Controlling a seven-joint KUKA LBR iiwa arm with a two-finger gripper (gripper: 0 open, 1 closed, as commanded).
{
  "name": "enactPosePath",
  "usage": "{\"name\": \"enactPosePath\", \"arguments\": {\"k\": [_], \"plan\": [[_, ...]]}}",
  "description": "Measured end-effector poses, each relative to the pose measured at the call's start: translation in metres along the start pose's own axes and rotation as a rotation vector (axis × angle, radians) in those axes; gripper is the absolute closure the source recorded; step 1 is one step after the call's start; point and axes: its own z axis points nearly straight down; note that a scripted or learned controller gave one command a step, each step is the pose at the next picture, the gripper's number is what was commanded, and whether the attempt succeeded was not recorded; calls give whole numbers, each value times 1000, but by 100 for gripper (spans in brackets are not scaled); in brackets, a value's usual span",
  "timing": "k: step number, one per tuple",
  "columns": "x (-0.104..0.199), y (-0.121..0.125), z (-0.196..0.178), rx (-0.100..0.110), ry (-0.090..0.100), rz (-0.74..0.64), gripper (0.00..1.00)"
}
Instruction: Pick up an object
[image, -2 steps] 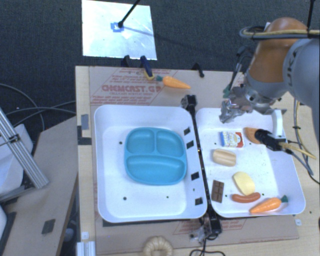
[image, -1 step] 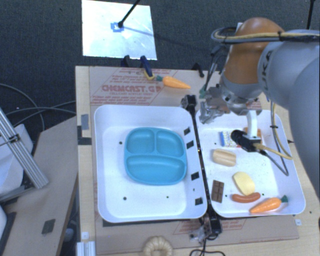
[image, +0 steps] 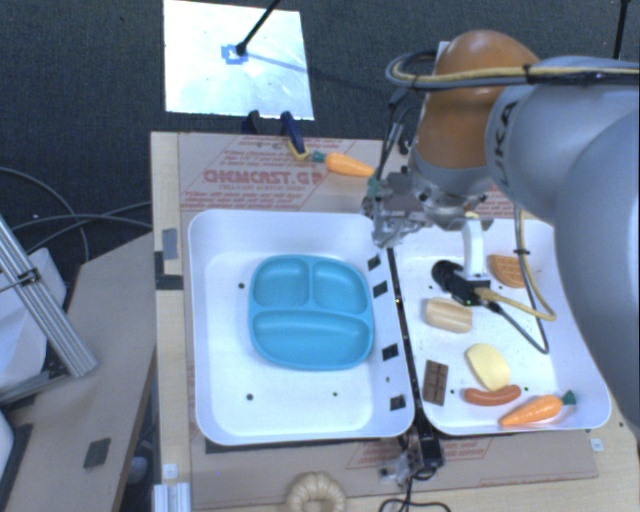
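Over the surface, largest first: grey arm (image: 560, 130); right bin (image: 580, 360); jaws above its far left corner, state impossible to tell; candidate cream block (image: 448, 315), carrot (image: 535, 409), sausage (image: 491, 396). Likely step: approach. Next: lateral shift, descent onto one piece.

Toy foods, right bin (image: 570, 345): toast slice (image: 507, 270) 12 o'clock; cream roll (image: 448, 315) 9 o'clock; chocolate bar (image: 434, 381) 7 o'clock; yellow wedge (image: 488, 366), sausage (image: 491, 396) 6 o'clock; carrot (image: 533, 409) 5 o'clock.

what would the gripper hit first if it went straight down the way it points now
Probably the shared rim between the two white bins, near its far end. The gripper hangs right over it. Depth is unclear from this slant, so it could land just inside the right bin instead.
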Motion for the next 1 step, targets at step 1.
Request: {"name": "enactPosePath", "arguments": {"k": [1], "plan": [[40,0,10,1,0,0,100]]}}
